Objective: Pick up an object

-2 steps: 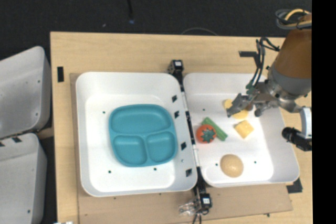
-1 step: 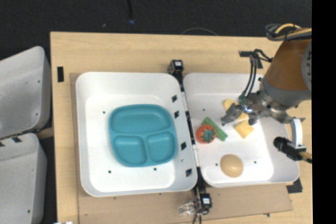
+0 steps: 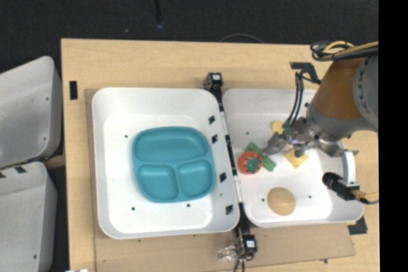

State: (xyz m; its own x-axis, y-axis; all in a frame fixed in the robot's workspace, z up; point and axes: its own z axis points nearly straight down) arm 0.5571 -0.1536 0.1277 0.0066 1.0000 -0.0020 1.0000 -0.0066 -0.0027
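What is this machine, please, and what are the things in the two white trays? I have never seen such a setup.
It is a robot arm, grey with an orange band, and it reaches in from the right. One fixed camera looks down on a wooden bench with two shallow white bins. The left bin holds a blue divided plate. The right bin holds small toy-like items: a red and green piece, a yellow piece and a round beige one. The arm's gripper is low over the right bin, near the red and green piece. I cannot tell whether it holds anything.
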